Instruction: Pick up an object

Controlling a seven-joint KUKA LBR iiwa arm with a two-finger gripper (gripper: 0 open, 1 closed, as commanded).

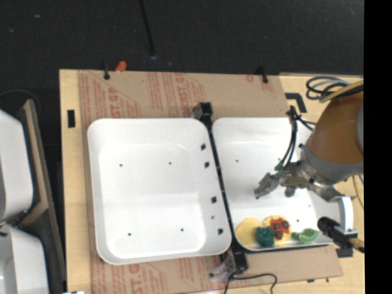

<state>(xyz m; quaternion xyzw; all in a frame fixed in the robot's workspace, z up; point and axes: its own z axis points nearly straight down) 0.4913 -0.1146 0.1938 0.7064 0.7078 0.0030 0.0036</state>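
Observation:
Several small objects lie along the near edge of the right bin (257, 141): a pale yellow round piece (247, 229), a teal lump (265, 237), a red and orange toy (280, 225) and a green piece (307, 234). My gripper (277, 188) hangs over the middle of the right bin, a short way behind these objects. Its two grey fingers (264, 186) are spread apart, and nothing sits between them. The arm's orange band (337, 130) rises at the right.
The left bin (153, 188) sits beside the right one, with a black divider strip (213, 176) between them. Both rest on a cardboard sheet (153, 94) on the bench. Cables lie at the far right corner (321, 87).

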